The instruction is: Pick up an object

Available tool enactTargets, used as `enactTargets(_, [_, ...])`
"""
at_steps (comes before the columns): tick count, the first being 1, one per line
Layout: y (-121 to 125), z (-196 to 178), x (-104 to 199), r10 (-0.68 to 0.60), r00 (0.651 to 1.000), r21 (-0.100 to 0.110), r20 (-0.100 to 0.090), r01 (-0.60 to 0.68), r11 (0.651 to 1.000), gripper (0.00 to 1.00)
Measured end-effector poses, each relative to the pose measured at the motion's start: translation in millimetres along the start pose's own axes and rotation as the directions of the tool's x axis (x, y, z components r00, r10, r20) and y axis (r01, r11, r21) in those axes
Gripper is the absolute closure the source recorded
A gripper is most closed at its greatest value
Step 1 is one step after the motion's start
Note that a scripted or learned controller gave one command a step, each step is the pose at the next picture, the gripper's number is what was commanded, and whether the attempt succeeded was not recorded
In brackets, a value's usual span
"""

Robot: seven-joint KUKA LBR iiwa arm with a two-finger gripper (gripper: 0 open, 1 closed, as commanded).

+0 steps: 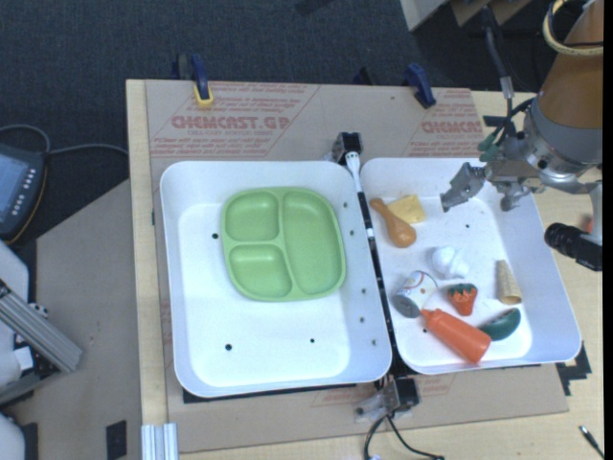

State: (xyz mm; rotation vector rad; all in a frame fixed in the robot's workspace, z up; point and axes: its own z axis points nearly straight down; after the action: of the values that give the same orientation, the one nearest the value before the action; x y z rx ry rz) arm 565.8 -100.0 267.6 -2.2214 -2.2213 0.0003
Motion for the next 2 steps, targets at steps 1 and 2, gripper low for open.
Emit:
enactTargets(1, [-1,42,0,0.0,1.0,0.005,-0.001,0.0,1.0,0.0])
enactTargets(2, [-9,94,-7,0.002,1.0,0.007,-0.002,-0.002,1.0,0.0])
